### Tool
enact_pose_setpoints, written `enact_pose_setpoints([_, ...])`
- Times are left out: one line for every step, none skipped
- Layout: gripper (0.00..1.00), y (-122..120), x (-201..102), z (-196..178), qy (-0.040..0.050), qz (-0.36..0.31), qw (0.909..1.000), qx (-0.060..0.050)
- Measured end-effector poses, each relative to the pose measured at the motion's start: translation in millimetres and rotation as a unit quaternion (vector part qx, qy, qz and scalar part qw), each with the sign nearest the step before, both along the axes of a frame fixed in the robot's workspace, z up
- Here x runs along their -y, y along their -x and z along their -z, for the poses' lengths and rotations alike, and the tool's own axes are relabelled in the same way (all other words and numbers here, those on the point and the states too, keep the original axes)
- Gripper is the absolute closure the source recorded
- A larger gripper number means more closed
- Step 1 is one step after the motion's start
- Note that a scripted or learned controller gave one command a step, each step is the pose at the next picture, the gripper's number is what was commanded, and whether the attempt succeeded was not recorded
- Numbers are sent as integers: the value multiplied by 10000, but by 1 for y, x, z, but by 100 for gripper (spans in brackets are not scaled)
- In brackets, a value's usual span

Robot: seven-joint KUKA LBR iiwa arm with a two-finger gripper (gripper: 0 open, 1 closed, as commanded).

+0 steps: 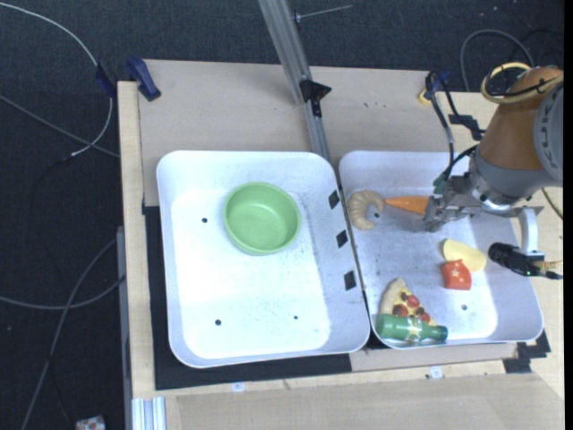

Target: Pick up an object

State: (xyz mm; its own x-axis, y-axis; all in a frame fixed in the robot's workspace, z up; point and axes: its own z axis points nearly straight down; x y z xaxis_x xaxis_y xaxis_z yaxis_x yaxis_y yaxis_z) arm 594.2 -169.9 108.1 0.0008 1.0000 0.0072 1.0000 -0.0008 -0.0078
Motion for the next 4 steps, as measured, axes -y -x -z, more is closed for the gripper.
enact_pose_setpoints([100,-11,3,-53,41,-12,10000,77])
enact_pose_setpoints([100,-10,-2,-101,37,-11,10000,77])
enact_pose_setpoints([100,-12,-2,-130,44,-15,10000,83])
enact_pose_setpoints([100,-9,-48,-127,12,-27,10000,8])
